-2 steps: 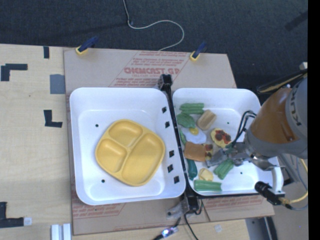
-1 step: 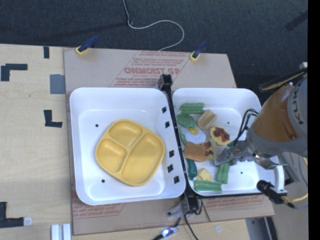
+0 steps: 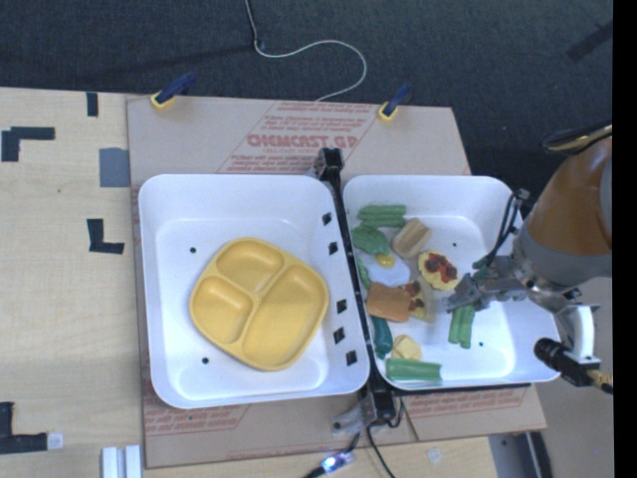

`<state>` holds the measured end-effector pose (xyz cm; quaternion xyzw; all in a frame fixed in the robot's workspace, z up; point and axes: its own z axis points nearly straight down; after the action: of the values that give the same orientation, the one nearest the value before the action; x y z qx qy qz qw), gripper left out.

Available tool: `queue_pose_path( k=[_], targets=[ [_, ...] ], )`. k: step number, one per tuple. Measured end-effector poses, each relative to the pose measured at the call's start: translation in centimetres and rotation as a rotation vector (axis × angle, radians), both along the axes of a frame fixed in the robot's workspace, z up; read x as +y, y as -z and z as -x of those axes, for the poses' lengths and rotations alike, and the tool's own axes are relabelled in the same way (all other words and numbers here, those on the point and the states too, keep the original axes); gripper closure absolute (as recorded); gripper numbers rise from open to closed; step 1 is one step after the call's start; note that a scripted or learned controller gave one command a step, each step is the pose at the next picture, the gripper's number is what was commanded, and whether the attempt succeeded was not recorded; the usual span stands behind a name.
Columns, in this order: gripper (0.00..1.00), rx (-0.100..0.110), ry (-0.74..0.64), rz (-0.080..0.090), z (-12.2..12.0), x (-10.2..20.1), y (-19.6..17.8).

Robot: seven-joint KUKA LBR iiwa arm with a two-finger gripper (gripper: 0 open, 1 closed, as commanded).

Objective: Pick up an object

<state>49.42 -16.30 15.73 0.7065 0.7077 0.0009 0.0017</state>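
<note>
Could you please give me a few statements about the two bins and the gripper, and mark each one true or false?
1. The yellow divided plate lies in the left bin. True.
2. The toy food pieces are piled in the left bin. False: they lie in the right bin.
3. The gripper is over the right bin. True.
4. The gripper hovers above the yellow plate. False: it is beside a green piece in the right bin.
5. A green piece lies near the right bin's front edge. True.

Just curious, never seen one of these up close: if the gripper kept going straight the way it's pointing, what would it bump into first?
Probably the green bean-shaped piece just beneath the gripper in the right bin. Depth is hard to judge from above, so it might reach the bin floor beside it instead.
</note>
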Motion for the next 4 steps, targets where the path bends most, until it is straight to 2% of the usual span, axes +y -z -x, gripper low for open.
queue_pose_path(
  k=[1,2,3,4],
  targets=[
    [1.0,0.002,0.0,0.0,-0.7,0.1,-4.4],
    [1.0,0.003,0.0,-0.001,-0.7,0.2,-6.8],
    [1.0,0.005,-0.005,-0.003,-2.4,4.8,-7.6],
    [1.0,0.006,-0.006,-0.003,-4.2,10.8,-6.6]
  ],
)
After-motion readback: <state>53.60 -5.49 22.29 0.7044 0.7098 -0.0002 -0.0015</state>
